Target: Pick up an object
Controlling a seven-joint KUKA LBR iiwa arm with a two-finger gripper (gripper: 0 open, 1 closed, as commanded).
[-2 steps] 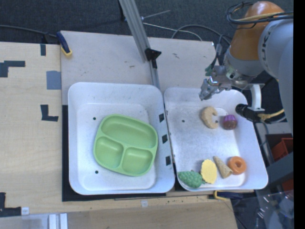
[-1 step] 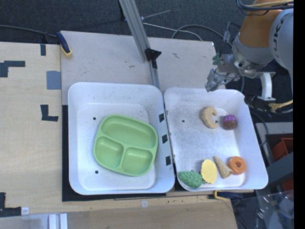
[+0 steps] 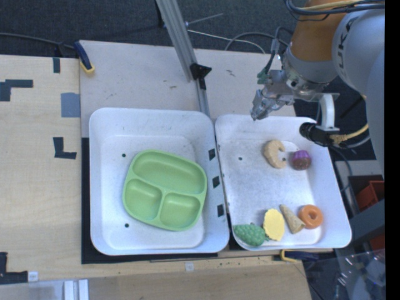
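right shallow white bin (image 3: 325, 186), near edge, left to right: a bumpy green broccoli-like toy (image 3: 250, 234) in the near left corner; a flat yellow oval piece (image 3: 273, 224) just beside it; a tan wedge-shaped piece (image 3: 290, 218) touching or almost touching the yellow one; an orange ring-shaped doughnut toy (image 3: 310, 216) just right of the wedge.

left shallow white bin (image 3: 106, 167): a light green plastic tray with three compartments (image 3: 165, 190), lying flat at the middle.

right bin, farther half: a beige curled pastry-like toy (image 3: 274, 153), and a small round purple piece (image 3: 301, 160) just beside it on the right.

beyond that, over the far rim of the right bin: my claw (image 3: 259, 113), pointing down, well apart from every toy and holding nothing between its tips. the tips look drawn together, but at this slant i cannot tell for sure.

behind the bins: a slanted grey metal pole (image 3: 178, 30) and a blue-and-yellow clamp (image 3: 84, 58) on the bench's far left.
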